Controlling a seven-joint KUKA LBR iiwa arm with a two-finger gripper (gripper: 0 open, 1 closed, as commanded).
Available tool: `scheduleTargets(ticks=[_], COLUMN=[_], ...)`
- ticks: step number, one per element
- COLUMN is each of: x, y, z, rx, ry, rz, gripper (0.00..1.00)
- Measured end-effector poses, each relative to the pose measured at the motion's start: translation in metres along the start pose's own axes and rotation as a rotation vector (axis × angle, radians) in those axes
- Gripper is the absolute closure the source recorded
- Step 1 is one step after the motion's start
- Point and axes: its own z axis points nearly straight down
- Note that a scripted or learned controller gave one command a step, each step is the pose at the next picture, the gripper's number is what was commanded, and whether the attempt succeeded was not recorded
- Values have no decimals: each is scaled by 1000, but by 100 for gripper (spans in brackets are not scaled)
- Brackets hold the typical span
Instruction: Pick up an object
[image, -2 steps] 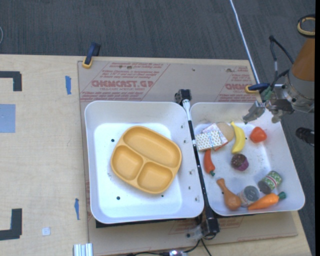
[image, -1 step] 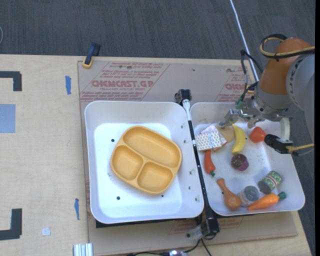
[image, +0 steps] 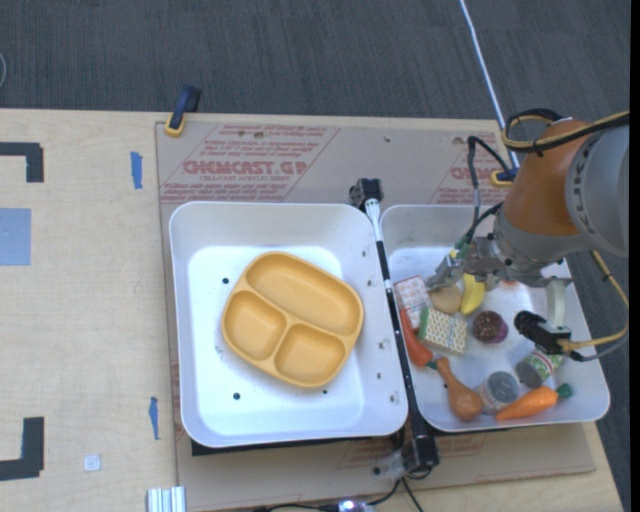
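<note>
Hanging over the right bin (image: 590, 400), the gripper (image: 462, 272) is seen just above the banana (image: 471, 294); its opening cannot be told.

Divided plate (image: 292, 318) in left bin (image: 190, 300)

Board under the bins (image: 300, 160): red print, large word reads roughly "CHEMCAST GP", set upside down as seen from the camera.
Same board, smaller lines above and below the large word: red, too small to read.
Same board, right part (image: 455, 185): more red lettering, partly covered, unreadable.
</note>
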Motion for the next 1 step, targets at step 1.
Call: scheduleTargets(ticks=[1], x=[23], y=[-26], z=[-1], rx=[-3], ry=[2], rz=[0], gripper=[0])
